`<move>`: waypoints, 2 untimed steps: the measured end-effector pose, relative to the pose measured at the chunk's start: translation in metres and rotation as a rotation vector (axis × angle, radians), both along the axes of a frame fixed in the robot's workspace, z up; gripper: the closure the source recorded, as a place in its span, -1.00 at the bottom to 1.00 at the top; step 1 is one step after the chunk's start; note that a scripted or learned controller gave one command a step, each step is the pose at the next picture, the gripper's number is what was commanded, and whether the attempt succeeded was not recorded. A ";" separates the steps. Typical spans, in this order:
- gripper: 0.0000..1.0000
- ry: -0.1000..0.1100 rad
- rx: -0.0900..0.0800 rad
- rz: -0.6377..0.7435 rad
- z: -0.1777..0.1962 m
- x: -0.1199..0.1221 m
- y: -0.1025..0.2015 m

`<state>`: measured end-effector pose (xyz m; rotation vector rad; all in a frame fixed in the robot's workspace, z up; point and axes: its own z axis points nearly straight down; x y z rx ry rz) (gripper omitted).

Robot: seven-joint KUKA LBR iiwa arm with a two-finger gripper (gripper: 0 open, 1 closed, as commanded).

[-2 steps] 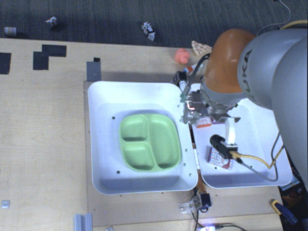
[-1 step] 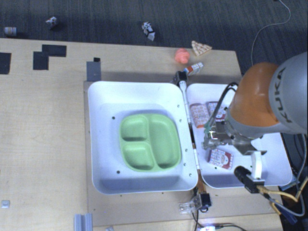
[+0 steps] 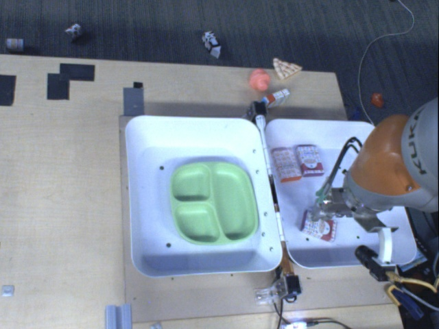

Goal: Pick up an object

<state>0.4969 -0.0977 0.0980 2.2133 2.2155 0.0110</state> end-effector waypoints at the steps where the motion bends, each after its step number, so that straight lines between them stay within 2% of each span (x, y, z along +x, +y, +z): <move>1: 1.00 0.007 0.002 0.003 0.087 0.064 0.029; 2: 1.00 0.009 0.002 0.002 0.070 0.138 -0.029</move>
